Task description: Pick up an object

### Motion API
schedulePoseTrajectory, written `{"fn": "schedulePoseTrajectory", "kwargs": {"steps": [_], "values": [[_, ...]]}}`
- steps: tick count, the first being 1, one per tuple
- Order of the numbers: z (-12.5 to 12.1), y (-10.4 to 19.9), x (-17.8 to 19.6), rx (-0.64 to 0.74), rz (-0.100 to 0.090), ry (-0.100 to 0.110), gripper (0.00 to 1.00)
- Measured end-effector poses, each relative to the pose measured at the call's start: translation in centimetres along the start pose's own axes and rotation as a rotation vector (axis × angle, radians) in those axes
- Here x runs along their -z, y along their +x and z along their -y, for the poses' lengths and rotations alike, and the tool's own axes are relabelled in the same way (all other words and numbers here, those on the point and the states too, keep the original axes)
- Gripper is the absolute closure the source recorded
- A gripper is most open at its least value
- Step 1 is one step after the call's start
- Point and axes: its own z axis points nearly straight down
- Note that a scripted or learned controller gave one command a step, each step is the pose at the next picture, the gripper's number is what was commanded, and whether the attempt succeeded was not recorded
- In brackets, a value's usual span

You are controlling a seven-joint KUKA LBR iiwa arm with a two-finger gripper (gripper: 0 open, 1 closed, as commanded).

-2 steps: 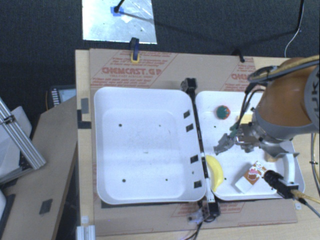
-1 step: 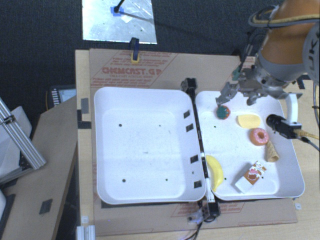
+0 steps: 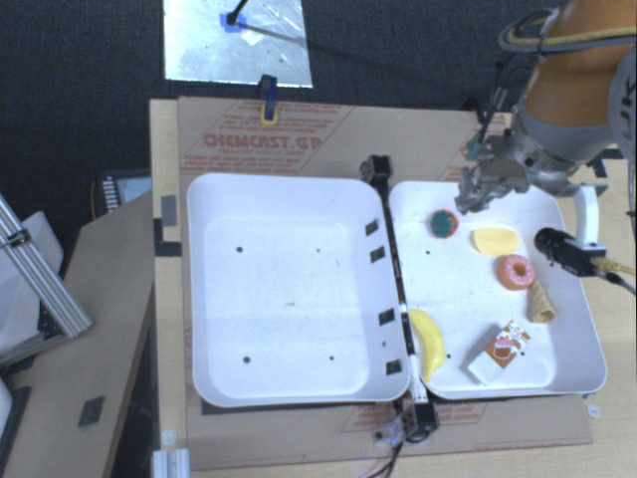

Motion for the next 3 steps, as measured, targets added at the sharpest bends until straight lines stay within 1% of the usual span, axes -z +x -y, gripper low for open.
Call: {"fn": "schedulePoseTrajectory", "kwargs": {"steps": [1, 2, 3], "values": [[0.0, 0.0, 0.0, 0.000, 0.000, 0.001, 0.00], [-0.1, 0.0, 1.1, 0.005, 0.000, -0.002, 1.00], [-0.1, 0.0, 1.0, 0.005, 0.000, -0.001, 0.00]]}}
